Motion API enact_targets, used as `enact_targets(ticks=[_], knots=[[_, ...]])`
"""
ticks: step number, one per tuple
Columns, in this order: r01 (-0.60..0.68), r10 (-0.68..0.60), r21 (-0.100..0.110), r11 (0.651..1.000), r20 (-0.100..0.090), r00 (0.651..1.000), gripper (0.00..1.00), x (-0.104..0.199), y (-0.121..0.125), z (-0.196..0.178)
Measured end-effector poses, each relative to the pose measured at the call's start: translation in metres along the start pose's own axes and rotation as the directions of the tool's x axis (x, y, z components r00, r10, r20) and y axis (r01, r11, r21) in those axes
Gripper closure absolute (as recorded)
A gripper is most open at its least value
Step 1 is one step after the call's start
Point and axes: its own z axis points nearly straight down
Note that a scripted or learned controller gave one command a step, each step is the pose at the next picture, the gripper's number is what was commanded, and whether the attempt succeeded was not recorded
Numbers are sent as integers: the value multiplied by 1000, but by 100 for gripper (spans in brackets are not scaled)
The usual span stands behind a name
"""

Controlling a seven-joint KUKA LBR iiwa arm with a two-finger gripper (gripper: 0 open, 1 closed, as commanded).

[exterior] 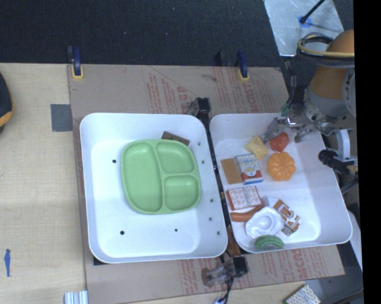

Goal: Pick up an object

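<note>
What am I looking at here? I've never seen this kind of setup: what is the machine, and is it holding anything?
One camera looks down at a slant on a bench with two white bins. The left bin holds a green divided plate. The right bin holds toy food and small packets, among them an orange pumpkin and a red piece. The grey and orange robot arm reaches in from the right. Its pincer sits low beside the red piece; whether it grips anything is unclear.
</note>
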Motion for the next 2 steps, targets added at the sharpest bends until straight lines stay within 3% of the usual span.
enact_targets(ticks=[1, 2], knots=[[3, -3, 9, 1000, -4, 1000, 100, 1, -2, -5], [8, -7, 9, 1000, -9, 1000, 100, 79, -25, -68]])
